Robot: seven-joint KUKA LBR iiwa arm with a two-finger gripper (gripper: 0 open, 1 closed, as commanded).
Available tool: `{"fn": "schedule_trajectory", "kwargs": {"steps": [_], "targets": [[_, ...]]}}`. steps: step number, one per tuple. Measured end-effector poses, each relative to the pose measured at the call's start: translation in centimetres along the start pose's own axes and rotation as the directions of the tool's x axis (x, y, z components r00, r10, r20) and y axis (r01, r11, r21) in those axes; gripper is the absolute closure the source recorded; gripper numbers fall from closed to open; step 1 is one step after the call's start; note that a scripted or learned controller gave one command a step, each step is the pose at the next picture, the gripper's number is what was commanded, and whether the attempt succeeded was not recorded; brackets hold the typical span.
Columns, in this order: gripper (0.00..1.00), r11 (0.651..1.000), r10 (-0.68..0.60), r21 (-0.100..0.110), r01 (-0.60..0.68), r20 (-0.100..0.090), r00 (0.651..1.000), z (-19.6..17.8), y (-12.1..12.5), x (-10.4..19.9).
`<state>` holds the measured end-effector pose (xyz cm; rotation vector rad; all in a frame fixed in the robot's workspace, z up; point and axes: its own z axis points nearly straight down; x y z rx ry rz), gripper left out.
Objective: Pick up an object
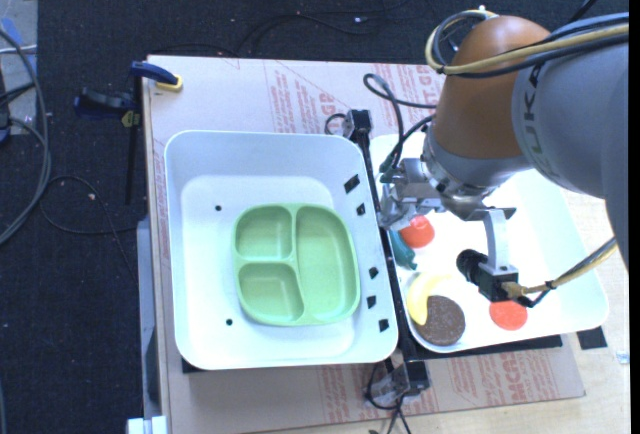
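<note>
at the lower edge of the frame the bench [250, 392] shows bare board, and just above it the two white bins sit side by side. in the right bin [585, 292], lower right of the frame, a brown disc [442, 320] lies touching a yellow banana-like piece [420, 288], with an orange-red round piece [509, 315] near them, all loose and within reach for picking. the left bin [190, 222] holds a green divided tray [297, 263] at centre frame. farther up, the end effector [408, 222] hangs over the right bin's left wall beside a red ball-like piece [418, 232], probably the target; i cannot tell how it is set.
</note>
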<state>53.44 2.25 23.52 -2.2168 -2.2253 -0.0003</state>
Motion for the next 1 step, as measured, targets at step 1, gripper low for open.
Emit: {"fn": "schedule_trajectory", "kwargs": {"steps": [1], "targets": [[1.00,1.000,-0.001,0.000,0.001,0.000,1.000,-0.71,0.00,5.00]]}}
